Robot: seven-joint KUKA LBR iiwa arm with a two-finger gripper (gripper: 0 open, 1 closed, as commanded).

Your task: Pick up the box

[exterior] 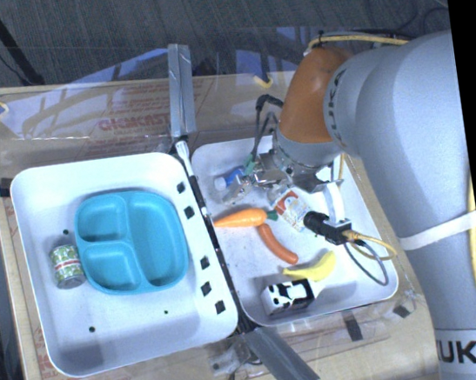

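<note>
The box (288, 294) is small, black and white, and lies at the front edge of the right bin (360, 211). My gripper (258, 173) hangs low over the back of that bin, well behind the box and apart from it. Just left of the gripper lies a small clear bottle with a blue cap (229, 179). Nothing shows as held in the gripper.
Between gripper and box lie an orange carrot (240, 219), a red sausage (272, 243), a yellow banana (312, 267) and a red-and-white packet (289, 208). The left bin (47, 334) holds a blue divided plate (131, 240) and a small can (67, 264).
</note>
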